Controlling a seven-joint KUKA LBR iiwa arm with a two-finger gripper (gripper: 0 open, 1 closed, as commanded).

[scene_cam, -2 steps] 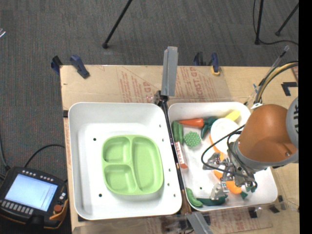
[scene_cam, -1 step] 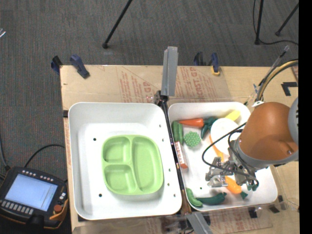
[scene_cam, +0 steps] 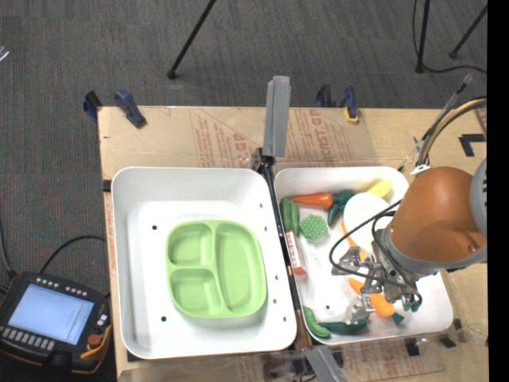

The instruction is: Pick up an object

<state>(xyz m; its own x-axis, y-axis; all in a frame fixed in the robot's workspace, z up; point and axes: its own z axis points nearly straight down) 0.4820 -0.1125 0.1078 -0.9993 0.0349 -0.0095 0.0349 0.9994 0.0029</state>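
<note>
Your tool (scene_cam: 367,302) is low in the right bin (scene_cam: 433,313), grip state unclear; settle squarely over the orange piece (scene_cam: 382,307) before lifting

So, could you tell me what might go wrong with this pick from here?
The gripper sits low in the right bin among crowded toy food, so it may close on two pieces or on nothing. An orange piece and a green piece lie right beside it and could be nudged away. The bin's near wall is close, leaving little room.
</note>
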